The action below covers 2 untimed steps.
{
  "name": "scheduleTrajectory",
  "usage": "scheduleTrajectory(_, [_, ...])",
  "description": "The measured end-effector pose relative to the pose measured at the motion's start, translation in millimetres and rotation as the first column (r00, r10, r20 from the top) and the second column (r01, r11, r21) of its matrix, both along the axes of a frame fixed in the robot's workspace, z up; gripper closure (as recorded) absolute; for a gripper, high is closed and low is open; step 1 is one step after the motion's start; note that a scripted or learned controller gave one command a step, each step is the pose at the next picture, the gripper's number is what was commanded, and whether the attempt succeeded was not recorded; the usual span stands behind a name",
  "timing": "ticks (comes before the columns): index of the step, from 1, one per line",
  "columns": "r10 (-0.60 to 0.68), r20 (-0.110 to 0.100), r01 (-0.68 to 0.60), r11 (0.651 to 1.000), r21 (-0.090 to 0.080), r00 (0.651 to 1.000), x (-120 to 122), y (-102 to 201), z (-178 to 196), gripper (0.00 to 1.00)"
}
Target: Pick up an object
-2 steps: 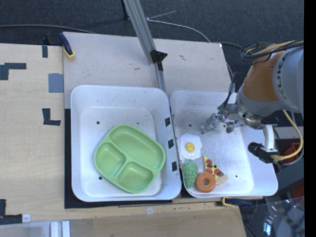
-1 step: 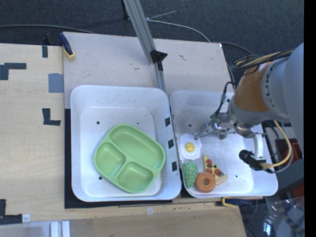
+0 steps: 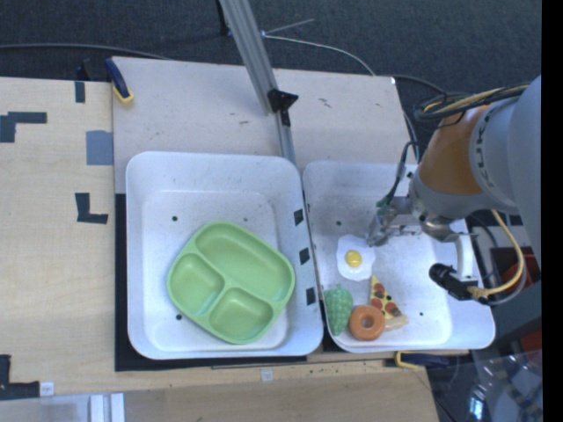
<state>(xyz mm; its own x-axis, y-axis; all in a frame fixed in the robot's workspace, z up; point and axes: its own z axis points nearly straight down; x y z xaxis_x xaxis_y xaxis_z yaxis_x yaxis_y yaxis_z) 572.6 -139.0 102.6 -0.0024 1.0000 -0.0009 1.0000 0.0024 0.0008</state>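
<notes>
In the right bin (image 3: 343, 187) lie a toy fried egg (image 3: 354, 258), a pizza slice (image 3: 385, 301), an orange donut (image 3: 366, 323) and a green leafy vegetable (image 3: 338, 307). My gripper (image 3: 380, 229) hangs low in this bin, just up and right of the fried egg, its fingertips near the egg's edge. Nothing shows between its fingers. The arm's grey body and orange band hide the bin's right part.
The left bin (image 3: 141, 236) holds a green divided plate (image 3: 230, 281). A metal pole (image 3: 255, 51) slants down from the top to the wall between the bins. Cables run at the right beside the arm.
</notes>
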Motion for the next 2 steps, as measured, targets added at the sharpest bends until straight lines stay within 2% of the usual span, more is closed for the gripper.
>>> scheduleTrajectory(2, [0.000,0.005,0.000,1.000,-0.001,1.000,-5.1,-2.5,118.9,1.00])
